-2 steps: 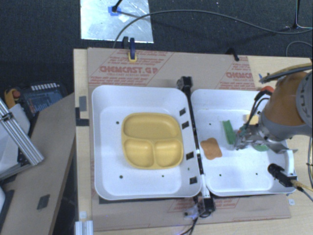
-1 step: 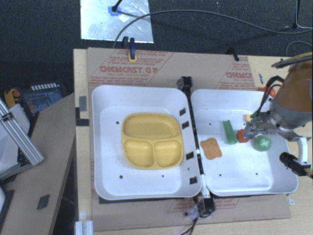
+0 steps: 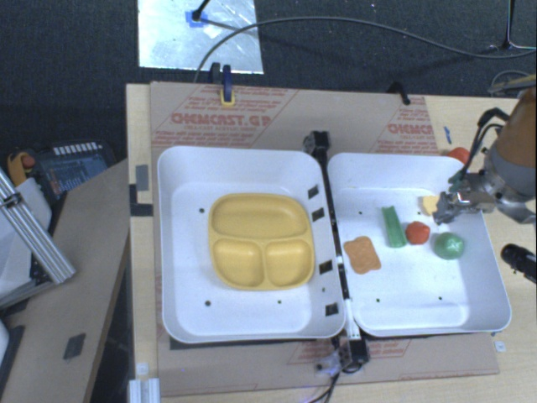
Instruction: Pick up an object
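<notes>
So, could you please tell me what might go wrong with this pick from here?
1. The pincer sits at the right bin's far right, where the yellow piece, red piece and green ball crowd together; it may nudge a neighbour or close between them.
2. The green ball looks round and could roll away if touched.
3. The yellow piece is partly hidden by the pincer, so a grip there is hard to confirm.

Light falls evenly from overhead, bright on the two white bins point(image 3: 252, 162), which nearly wash out. A foil sheet point(image 3: 200, 23) at the far left glares silver. Shadows are soft and short. The whole picture is slightly grainy, and the arm point(image 3: 512, 162) at right looks smeared.
</notes>
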